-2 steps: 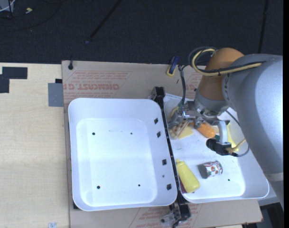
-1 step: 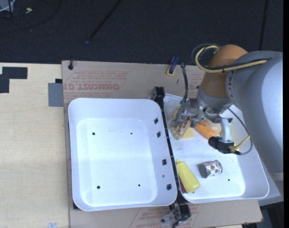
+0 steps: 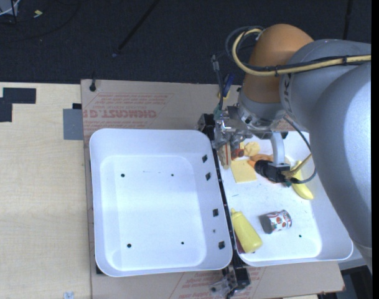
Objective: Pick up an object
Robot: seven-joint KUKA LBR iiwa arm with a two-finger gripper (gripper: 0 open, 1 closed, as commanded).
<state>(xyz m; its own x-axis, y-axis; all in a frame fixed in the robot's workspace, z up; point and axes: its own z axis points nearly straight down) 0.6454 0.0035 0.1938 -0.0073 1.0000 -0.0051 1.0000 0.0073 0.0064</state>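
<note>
Plastic toys lie in the right bin [image 3: 338, 245]: a smooth yellow bottle [image 3: 246, 230] at its 7 o'clock, a squat red-and-white can [image 3: 276, 221] just beside it, a curved banana [image 3: 302, 187] at 2 o'clock, and a flat pale-yellow slab [image 3: 243, 170] at 11 o'clock. The gripper [image 3: 226, 149] hangs at the slab's 10 o'clock; its opening I cannot tell. Both glossy bins rest on brown cardboard [image 3: 145, 104] over pale wood [image 3: 33, 185].

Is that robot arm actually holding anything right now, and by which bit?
Cannot be told: the gripper sits low in the right white bin beside a yellow flat block.
</note>
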